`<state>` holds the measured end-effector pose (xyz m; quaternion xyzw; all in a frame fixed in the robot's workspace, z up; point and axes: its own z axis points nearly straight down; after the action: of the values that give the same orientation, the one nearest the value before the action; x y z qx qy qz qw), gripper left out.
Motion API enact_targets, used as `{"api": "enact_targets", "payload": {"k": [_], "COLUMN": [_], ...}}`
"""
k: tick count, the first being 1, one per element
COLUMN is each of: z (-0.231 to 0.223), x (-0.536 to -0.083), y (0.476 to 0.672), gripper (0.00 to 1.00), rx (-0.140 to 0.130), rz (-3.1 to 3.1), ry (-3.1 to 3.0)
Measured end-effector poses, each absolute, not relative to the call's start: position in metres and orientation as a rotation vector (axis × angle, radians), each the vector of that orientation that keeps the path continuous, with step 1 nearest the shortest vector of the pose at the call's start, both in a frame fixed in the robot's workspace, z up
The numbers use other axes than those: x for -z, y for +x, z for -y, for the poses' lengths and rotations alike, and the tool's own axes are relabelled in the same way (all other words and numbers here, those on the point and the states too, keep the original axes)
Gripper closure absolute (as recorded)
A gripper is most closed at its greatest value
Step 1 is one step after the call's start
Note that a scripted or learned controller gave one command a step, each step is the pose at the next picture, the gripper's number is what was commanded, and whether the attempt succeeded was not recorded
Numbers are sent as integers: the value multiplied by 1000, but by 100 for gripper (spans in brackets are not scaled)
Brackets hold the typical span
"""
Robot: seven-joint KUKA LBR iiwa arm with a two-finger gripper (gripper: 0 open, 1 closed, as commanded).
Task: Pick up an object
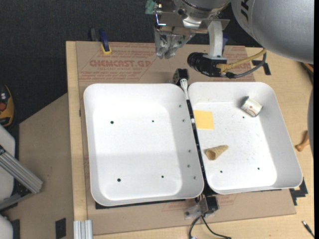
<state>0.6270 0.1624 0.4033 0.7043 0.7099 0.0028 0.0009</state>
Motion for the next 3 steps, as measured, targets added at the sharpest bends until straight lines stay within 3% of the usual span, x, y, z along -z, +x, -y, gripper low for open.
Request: {"api": "enact_targets", "payload": {"k": [1, 2, 3], "z": [-215, -226, -225], "x": [-489, -508, -538], "y": [595, 531, 477], "gripper": [100, 100, 100], "rx": [-13, 1, -7], "rz": [-2226, -2229, -2226], "ry": [2213, 2218, 2217]}}
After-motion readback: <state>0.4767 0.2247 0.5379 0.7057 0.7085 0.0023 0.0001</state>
